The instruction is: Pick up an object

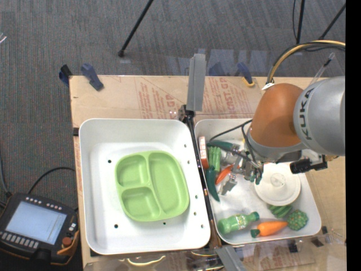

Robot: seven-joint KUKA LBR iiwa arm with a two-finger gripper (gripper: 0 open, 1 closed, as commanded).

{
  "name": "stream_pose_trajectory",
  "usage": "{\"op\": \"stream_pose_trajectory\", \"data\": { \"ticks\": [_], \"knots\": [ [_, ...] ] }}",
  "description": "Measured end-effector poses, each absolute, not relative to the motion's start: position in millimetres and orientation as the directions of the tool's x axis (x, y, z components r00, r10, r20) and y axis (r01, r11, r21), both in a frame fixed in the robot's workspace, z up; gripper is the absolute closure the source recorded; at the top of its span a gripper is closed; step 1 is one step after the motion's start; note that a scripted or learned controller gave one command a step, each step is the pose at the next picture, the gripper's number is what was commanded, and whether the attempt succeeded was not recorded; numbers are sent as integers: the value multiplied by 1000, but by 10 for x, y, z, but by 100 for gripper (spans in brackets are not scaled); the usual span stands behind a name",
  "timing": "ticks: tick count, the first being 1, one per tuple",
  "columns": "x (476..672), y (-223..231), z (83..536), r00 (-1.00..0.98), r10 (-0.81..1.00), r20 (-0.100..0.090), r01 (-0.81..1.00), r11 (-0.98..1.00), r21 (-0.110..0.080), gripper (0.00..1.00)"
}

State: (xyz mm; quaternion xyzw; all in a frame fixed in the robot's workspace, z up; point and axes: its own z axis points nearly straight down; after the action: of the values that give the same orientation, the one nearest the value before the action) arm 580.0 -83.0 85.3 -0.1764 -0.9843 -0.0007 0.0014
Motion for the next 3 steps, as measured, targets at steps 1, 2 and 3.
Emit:
{"op": "stream_pose_trajectory", "data": {
  "ticks": [1, 2, 3],
  "knots": [
    [5633, -853, 848, -909, 417, 6, 417, 909, 0, 0],
    [5645, -857, 847, -873, 487, 4, 487, 873, -1, 0],
    [5589, -821, 846, -793, 610, 5, 610, 793, -2, 0]
  ]
}}
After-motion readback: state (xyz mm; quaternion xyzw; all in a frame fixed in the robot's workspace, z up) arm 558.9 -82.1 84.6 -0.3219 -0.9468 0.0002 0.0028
